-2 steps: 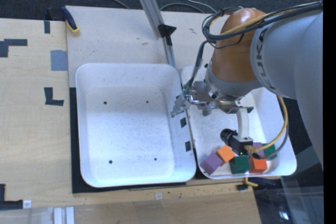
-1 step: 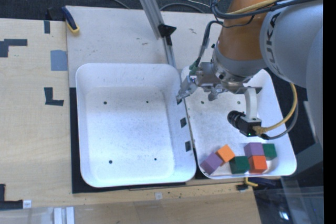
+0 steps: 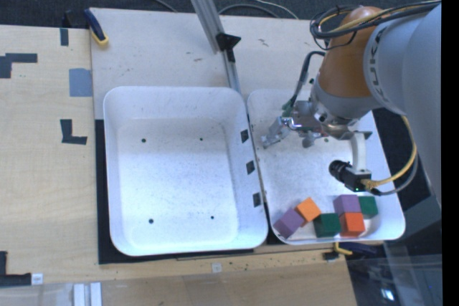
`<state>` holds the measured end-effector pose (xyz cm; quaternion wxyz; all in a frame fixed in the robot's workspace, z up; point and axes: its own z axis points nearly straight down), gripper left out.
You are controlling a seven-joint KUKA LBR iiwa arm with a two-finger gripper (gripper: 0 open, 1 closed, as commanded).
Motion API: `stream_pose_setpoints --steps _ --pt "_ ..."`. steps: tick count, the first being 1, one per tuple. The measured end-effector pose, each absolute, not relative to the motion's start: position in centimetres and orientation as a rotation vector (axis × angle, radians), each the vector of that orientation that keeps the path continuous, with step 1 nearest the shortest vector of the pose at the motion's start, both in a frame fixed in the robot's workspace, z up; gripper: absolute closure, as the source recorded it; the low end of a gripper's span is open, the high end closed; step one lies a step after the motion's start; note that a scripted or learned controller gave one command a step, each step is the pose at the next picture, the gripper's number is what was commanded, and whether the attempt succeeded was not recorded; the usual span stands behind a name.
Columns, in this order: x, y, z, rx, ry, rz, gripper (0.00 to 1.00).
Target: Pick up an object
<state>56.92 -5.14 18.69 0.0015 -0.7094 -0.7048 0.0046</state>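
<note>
Camera view: gripper [image 3: 275,134] over right bin's [image 3: 387,154] left edge, finger state unclear, nothing visibly held; coloured blocks [image 3: 330,216] clustered along near edge.

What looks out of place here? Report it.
Nothing is spilled or damaged. The blocks all crowd the near corner of the right bin, some touching or stacked, while the gripper hovers near the far left side, well away from them.
</note>
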Motion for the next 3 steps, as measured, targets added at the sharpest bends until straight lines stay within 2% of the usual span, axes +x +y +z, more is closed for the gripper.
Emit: stream_pose_setpoints --steps 1,2,3 --pt "55.3 3.3 21.4 -2.209 -2.23 -0.003 0.0" --pt "49.3 7.4 23.6 -2.211 -2.227 0.001 0.0" --pt "49.5 2.9 25.4 -2.224 -2.22 0.001 0.0"
